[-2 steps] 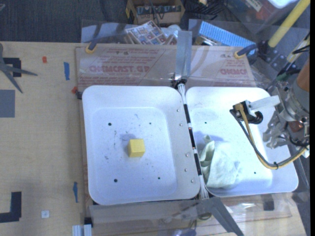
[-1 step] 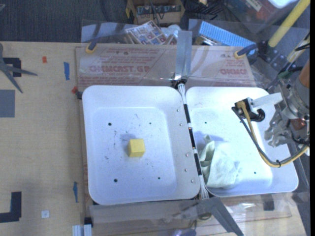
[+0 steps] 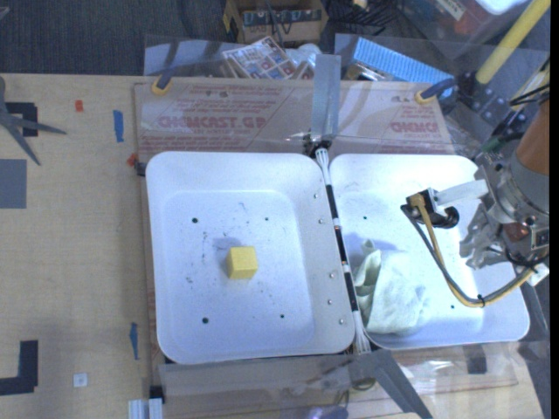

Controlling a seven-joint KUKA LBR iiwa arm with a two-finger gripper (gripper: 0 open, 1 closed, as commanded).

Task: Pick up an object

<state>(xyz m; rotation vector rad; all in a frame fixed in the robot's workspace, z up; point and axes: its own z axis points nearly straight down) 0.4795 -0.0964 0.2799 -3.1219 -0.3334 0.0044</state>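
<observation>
Mostly hidden: gripper over right bin, pale cloth nearby; fingers' state unclear

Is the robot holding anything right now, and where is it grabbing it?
Nothing shows in the tool. The yellow block sits in the left bin, and the cloth lies in the right bin.

The grey arm with the orange band is cut off by the picture's right edge, so most of its body goes unseen. Its metal two-finger gripper is blurred, and whether anything sits between its parts cannot be told. The crumpled white-and-pale-green cloth has soft folds that hide its underside. Small dark specks on the left white bin's floor are too small to identify.
</observation>
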